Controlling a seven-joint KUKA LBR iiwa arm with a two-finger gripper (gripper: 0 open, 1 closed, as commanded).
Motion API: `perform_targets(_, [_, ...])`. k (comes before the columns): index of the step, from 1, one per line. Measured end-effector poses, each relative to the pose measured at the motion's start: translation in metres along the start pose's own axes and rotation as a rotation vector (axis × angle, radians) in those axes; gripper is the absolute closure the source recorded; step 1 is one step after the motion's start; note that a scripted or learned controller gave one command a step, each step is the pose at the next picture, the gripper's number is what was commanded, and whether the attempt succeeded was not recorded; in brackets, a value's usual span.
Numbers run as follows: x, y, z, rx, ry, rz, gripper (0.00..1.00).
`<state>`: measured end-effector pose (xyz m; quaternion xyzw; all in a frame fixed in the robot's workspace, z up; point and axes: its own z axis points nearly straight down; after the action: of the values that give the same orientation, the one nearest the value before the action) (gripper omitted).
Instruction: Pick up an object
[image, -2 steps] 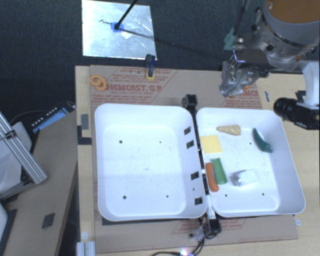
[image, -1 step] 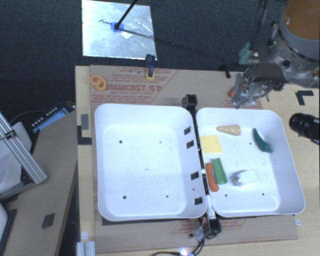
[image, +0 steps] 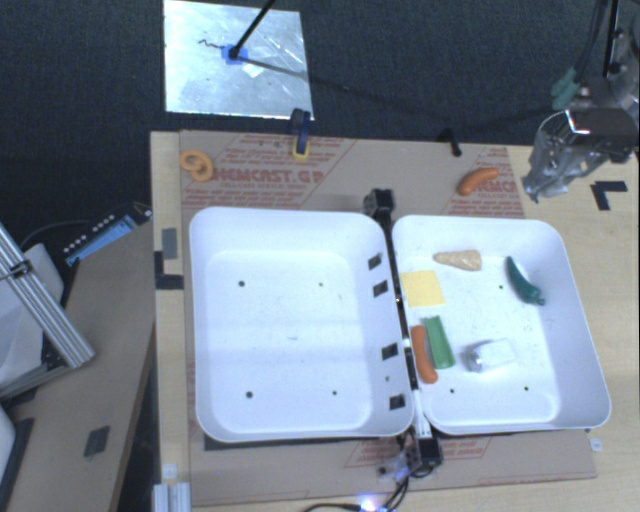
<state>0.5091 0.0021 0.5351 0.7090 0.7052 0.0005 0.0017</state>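
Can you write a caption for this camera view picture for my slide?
Metal gripper hovers beyond the right white bin holding a yellow square, green block, orange carrot and teal pepper.

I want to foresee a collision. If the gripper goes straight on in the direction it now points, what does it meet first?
The gripper hangs off the right bin's far right corner, pointing down and slightly left. It would probably meet the bare cardboard board first, right of the orange sausage-shaped toy; depth is uncertain.

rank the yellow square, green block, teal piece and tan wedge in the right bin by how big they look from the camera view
1. yellow square
2. green block
3. teal piece and tan wedge, which look about alike, so I won't rank them.
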Motion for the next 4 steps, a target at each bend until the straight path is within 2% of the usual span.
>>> perform_targets(1, [-0.074,-0.023,-0.001,0.000,0.000,0.001,1.00])
perform_targets(2, [-0.133,-0.006,0.052,0.005,0.000,-0.001,1.00])
perform_targets(3, [-0.200,-0.008,0.084,0.003,0.000,0.000,1.00])
perform_targets(4, [-0.206,0.104,0.116,0.002,0.001,-0.013,1.00])
